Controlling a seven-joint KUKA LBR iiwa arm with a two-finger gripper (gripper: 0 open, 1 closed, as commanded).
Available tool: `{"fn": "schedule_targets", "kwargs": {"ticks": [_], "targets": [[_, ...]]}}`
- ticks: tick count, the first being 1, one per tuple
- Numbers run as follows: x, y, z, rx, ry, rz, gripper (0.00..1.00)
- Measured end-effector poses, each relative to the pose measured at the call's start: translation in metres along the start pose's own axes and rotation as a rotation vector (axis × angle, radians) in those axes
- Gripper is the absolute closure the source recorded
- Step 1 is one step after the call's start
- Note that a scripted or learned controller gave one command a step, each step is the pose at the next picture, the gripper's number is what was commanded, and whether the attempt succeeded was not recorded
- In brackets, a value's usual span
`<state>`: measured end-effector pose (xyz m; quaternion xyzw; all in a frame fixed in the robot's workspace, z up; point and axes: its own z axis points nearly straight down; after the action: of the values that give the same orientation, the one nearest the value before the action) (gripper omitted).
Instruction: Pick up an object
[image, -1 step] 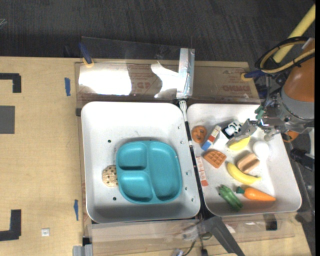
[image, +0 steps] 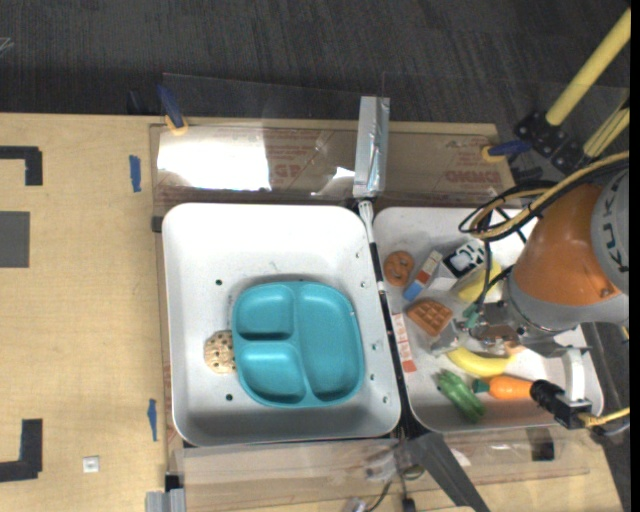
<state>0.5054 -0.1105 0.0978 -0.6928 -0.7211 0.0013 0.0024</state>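
A robotics lab: plywood bench (image: 80, 300), twin white bins (image: 190, 240), grey carpet (image: 300, 40).

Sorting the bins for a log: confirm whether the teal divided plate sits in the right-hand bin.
No. The teal divided plate lies in the left bin, with a cookie beside its left edge.

The grey KUKA arm (image: 612, 215) is showing a broad, rounded orange band (image: 562, 262) above its wrist, with dark lettering partly visible on the grey shell beside it. Black and yellow cables (image: 497, 225) are looping along the arm. Below the band, a grey metal wrist section (image: 535, 312) is leading to the claw (image: 487, 338).
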Motion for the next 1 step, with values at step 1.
{"fn": "schedule_targets", "kwargs": {"ticks": [1], "targets": [[-0.0238, 0.0189, 0.0105, -0.010, -0.003, -0.213, 0.00]]}}
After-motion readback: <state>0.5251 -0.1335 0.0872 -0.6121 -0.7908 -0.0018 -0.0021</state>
